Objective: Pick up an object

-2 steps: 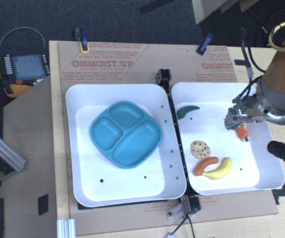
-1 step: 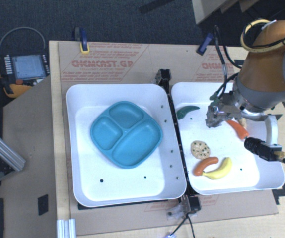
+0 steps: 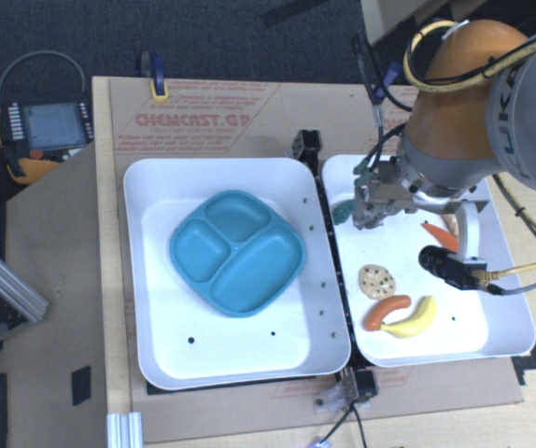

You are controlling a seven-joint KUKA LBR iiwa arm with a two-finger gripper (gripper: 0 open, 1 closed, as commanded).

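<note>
End effector (image 3: 373, 215) low at right bin (image 3: 506, 343) left wall, finger state unclear; teal thing (image 3: 343, 213) beside it could get pinned against wall.

Two white bins sit on a tan desk (image 3: 203, 119) that bears faded red lettering near its upper edge. The left bin (image 3: 156, 343) holds a plain turquoise-blue divided plate (image 3: 238, 252), and small black dots mark the bin's floor. In the right bin (image 3: 473, 339) lie a yellow banana (image 3: 414, 318), a red-orange sausage (image 3: 385, 312), a beige cookie with dark specks (image 3: 376, 281), an orange carrot (image 3: 440, 234) and a dark teal-green piece (image 3: 343, 212) at its left wall. The arm (image 3: 464, 82) at upper right is grey with an orange band; the claw (image 3: 373, 208) is dark grey metal. A yellow-and-blue clamp (image 3: 158, 75) grips the desk's top edge, and the floor around is dark blue-grey.
</note>
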